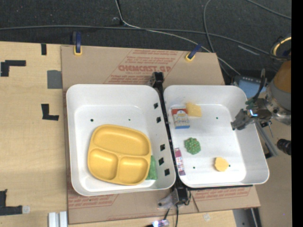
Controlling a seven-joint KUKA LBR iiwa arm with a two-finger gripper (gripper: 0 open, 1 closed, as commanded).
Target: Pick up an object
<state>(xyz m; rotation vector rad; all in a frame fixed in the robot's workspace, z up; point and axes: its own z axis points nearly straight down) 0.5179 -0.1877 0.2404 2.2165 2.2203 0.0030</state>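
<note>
Over the right shallow white plastic bin [246, 141], near its right rim, the dark two-finger claw [238, 122] is hovering, fingers' state impossible to tell, apart from the green knobbly toy [192, 145].

Two bins side by side, gripper at the right bin's edge

The left bin [75, 126] holds a divided tray [118, 153], a small item [152, 168] wedged at its 4 o'clock. In the right bin [258, 174], a box [180, 117] sits at 10 o'clock, a block [193, 109] touching its right; a lumpy piece [192, 145] lies centrally, a disc [221, 164] at 5 o'clock, a packet [179, 161] at 7 o'clock. The gripper [238, 121] hangs at 3 o'clock.
</note>
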